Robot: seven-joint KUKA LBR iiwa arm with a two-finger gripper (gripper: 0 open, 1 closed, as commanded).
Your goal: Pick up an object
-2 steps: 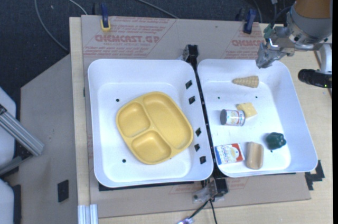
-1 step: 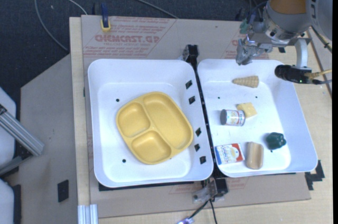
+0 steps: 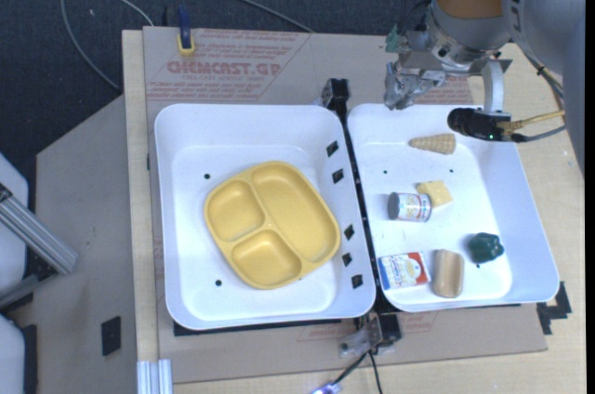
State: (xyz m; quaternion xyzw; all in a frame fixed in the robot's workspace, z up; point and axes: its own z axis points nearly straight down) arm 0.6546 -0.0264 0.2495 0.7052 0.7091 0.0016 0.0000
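The cardboard sheet (image 3: 228,62) under the bins carries red print that reads roughly "CHEMCAST GP" near the far edge of the bench (image 3: 558,95), with smaller lines that cannot be read; a blue-and-yellow clamp (image 3: 185,32) pins it at the far left corner. The left bin (image 3: 177,197) holds a yellow three-compartment tray (image 3: 271,223) lying near its middle, with open white floor all around it. The right bin (image 3: 525,197) holds six small things: a waffle cone (image 3: 434,143) near the far edge, a small tin (image 3: 410,206) with an unreadable label at the middle, a pale yellow wedge (image 3: 436,192) just beside it, a green pepper-like piece (image 3: 484,246) towards the right rim, and at the near edge a small red-and-white carton (image 3: 403,270) beside a tan bread-like roll (image 3: 448,273). The carton's print is too small to read. The hand (image 3: 405,91) hangs over the far left corner of the right bin, above the rim; its fingers look close together with nothing between them. Bare floor lies below it, between the rim and the cone.
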